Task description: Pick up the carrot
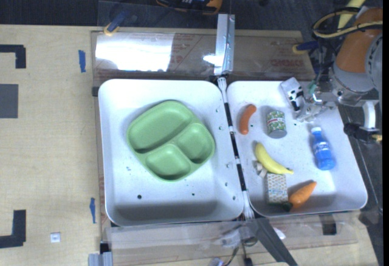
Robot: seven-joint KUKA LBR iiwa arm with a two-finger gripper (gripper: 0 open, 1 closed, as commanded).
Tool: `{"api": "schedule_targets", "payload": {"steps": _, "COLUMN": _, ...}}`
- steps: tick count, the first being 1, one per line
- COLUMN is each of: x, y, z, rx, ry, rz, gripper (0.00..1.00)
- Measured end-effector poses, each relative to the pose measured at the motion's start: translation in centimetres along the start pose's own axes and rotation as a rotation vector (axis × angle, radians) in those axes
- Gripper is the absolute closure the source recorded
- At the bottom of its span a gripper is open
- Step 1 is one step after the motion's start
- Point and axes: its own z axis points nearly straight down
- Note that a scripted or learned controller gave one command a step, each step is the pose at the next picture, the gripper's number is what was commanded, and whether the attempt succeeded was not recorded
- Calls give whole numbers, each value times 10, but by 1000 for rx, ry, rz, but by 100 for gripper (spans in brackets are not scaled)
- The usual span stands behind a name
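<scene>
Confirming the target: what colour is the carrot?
Orange, the carrot at the right bin's front, camera view.

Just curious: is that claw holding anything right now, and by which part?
Nothing. The gripper hovers at the right bin's far edge; the carrot lies untouched.

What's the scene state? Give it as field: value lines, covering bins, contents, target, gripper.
left bin: green divided plate
right bin: sausage, can, banana, blue bottle, small box, carrot
target: carrot, lying near the front edge of the right bin, beside the small box
gripper: over the back right corner of the right bin, apart from the carrot
grasp: nothing seen between its fingers
finger state: cannot tell
</scene>
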Motion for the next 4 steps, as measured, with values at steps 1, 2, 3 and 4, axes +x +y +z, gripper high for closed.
{"api": "schedule_targets", "payload": {"steps": 1, "x": 1, "y": -32, "z": -2, "rx": -48, "ry": -16, "rz": -39, "gripper": 100}}
{"api": "schedule_targets", "payload": {"steps": 2, "x": 6, "y": 10, "z": -4, "rx": -47, "ry": -14, "rz": -8, "gripper": 100}}
{"api": "schedule_targets", "payload": {"steps": 3, "x": 30, "y": 10, "z": -4, "rx": -46, "ry": -16, "rz": -79, "gripper": 100}}
{"api": "schedule_targets", "payload": {"steps": 4, "x": 140, "y": -7, "z": -101, "rx": -45, "ry": -26, "rz": -511, "gripper": 100}}
